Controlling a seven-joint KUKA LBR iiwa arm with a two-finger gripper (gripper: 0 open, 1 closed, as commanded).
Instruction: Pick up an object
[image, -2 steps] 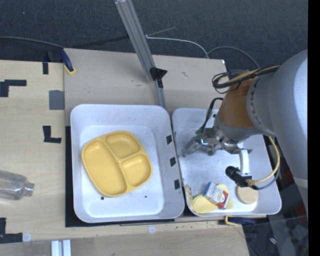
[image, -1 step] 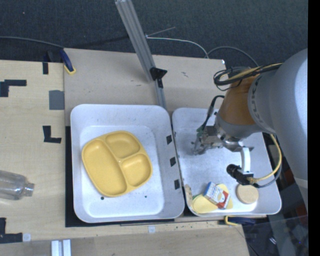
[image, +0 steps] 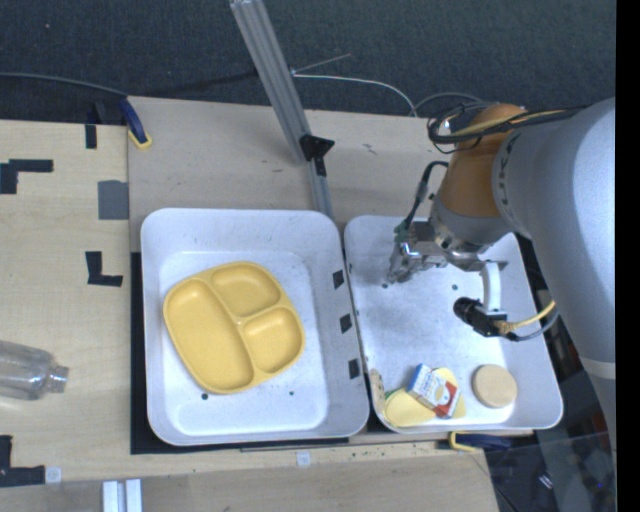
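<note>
My gripper (image: 401, 265) hangs over the back left part of the right bin (image: 400, 330), with nothing visibly between its fingers. At that bin's front edge lie a yellow piece (image: 402, 408), a small white, blue and red packet (image: 434, 388) partly on top of it, and a round tan disc (image: 494, 386) to their right. All three are well in front of the gripper, toward the near rim. A yellow three-compartment plate (image: 232, 325) lies in the left bin (image: 190, 235).
A grey metal pole (image: 280, 85) slants across the bench behind the bins. A clear plastic bottle (image: 28, 371) lies on the wooden bench at the far left. The arm's grey body (image: 565, 230) covers the right bin's right side.
</note>
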